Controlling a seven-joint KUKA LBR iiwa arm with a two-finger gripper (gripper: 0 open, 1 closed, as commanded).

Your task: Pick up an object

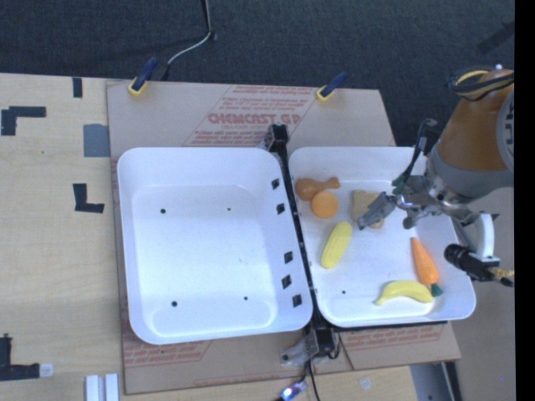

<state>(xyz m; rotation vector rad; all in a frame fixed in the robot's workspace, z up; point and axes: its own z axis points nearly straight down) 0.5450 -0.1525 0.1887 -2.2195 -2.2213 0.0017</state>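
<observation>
I've got the pincer (374, 215) low over the right bin (368, 307), its tip touching or just above a tan, bread-like piece (363, 200) near the far wall. Whether it is spread or closed I cannot tell from this slant, and nothing shows gripped. My guess is the arm (472, 136) leans in from the right to keep clear of the rim. Candidates all sit in that bin: an orange drumstick-shaped toy (314, 187) with an orange ball (324, 205) touching it by the divider, a corn cob (336, 244) mid-bin, a carrot (425, 261) and a banana (405, 291) near the front right corner. The left bin (201, 241) on the tabletop (50, 249) holds nothing I could go for.
</observation>
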